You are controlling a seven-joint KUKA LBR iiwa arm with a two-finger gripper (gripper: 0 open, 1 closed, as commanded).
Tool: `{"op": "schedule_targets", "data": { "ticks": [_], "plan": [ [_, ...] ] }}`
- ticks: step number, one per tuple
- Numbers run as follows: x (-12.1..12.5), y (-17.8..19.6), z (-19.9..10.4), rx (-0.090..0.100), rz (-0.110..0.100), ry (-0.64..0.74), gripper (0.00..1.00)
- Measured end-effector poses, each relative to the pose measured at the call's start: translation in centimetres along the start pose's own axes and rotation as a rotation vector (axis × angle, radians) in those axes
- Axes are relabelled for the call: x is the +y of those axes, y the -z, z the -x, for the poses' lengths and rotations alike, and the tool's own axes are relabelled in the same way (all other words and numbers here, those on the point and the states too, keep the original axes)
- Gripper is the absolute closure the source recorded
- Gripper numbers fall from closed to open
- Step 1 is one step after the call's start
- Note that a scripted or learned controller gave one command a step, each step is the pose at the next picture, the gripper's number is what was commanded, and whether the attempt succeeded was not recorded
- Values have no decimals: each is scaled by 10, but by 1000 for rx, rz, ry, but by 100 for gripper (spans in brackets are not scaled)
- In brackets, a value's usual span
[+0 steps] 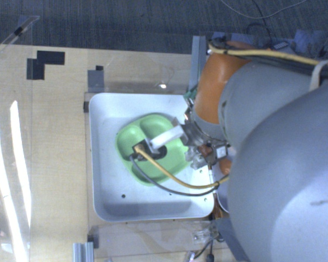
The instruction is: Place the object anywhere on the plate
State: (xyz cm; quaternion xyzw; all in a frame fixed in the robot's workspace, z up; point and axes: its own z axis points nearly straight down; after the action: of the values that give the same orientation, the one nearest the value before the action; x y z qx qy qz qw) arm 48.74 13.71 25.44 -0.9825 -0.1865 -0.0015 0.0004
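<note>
A light green plate (147,146) with raised dividers lies in the middle of the left white bin (106,162). My gripper (199,154) hangs over the bin's right side, just past the plate's right rim. A small orange thing (224,166) shows right beside the gripper, under the wrist. Most of it is hidden by the arm, and I cannot tell whether it is held.
The grey arm with its orange band (216,86) covers the right half of the view and hides the right bin. A wooden bench (49,146) surrounds the left bin. Metal brackets (95,79) stand at the bin's corners.
</note>
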Motion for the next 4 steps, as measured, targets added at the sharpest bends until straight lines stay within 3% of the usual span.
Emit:
{"op": "schedule_targets", "data": {
  "ticks": [1, 2, 3, 4],
  "plan": [
    [78, 72, -52, 2, 2, -172, 100],
    [83, 181, -5, 2, 3, 10, 100],
    [33, -7, 1, -4, -1, -17, 100],
    [37, -22, -107, -1, 0, -83, 100]
  ]
}}
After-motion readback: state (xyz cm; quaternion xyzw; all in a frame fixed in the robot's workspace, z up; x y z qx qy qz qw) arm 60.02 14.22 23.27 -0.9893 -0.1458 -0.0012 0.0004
